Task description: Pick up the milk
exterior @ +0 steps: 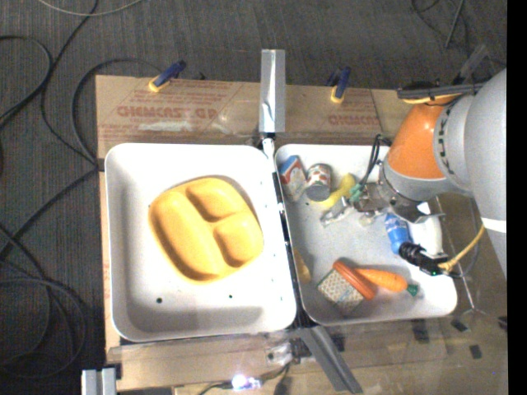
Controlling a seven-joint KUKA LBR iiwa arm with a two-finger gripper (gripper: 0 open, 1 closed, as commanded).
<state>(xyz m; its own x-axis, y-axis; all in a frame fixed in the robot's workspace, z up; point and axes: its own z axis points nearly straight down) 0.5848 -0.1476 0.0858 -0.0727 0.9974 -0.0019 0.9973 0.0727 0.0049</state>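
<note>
While the tabletop (pixel 123 105) of brown board spans the middle of the view, the grey arm (pixel 482 138) with its orange band (pixel 416 146) comes in from the right and bends down over the right bin (pixel 449 303). Beside it on the left, the left bin (pixel 132 303) holds a yellow divided plate (pixel 206 227), tilted and taking up most of the floor. At the arm's tip, the end effector (pixel 339 212) hangs low over the middle of the right bin, its metal fingers pointing left; whether they are apart or together I cannot tell, and nothing is seen between them. An orange carrot (pixel 383 280) lies across the near part of that bin, with a checkered block (pixel 340 289) touching its left end. A blue bottle (pixel 397 233) lies just right of the end effector. The milk (pixel 291 175), a small carton with red and blue print, stands in the far left corner of the right bin against the dividing wall. A silver can (pixel 319 181) sits just beside it, and a yellow piece (pixel 346 185) lies just past the can.
</note>
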